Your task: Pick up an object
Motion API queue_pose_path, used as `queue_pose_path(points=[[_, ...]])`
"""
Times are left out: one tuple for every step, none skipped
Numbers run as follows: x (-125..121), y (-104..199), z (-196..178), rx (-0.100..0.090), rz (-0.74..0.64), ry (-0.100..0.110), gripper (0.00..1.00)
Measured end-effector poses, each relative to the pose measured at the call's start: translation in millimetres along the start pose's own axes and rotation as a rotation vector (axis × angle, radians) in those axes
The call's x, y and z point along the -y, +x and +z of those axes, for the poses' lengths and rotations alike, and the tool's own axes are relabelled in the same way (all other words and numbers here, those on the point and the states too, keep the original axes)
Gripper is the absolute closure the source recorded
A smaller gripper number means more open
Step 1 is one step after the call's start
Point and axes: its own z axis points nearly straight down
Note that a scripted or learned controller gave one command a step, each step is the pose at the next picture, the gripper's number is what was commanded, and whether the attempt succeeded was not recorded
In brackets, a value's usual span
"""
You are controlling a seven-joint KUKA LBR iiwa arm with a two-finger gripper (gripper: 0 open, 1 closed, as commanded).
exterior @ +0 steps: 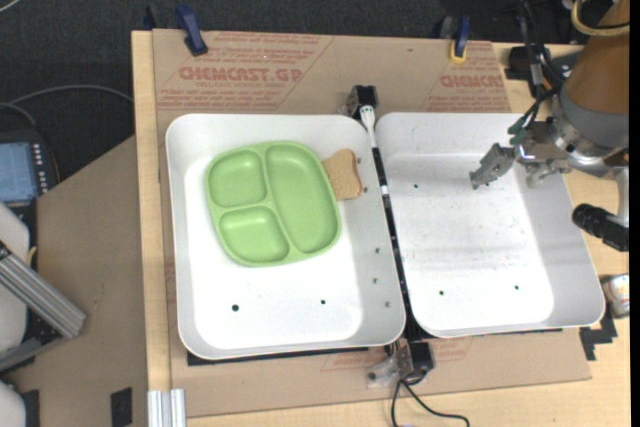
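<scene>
The gripper (492, 167) hangs over the right bin (480, 300), nothing visibly between its fingers; whether they are apart or together I cannot tell. The tray (272, 203) lies in the left bin (275, 315), the bread (343, 174) touching the tray's right edge. A good pick probably means travelling to the bread, centring, descending squarely, closing at its sides.
</scene>
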Motion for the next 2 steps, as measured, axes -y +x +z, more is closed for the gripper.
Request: queue_pose_path(points=[[41.1, 45.5, -146.2, 0.002, -0.006, -0.018, 0.00], [92.5, 100.8, -214.0, -0.001, -0.007, -0.011, 0.00]])
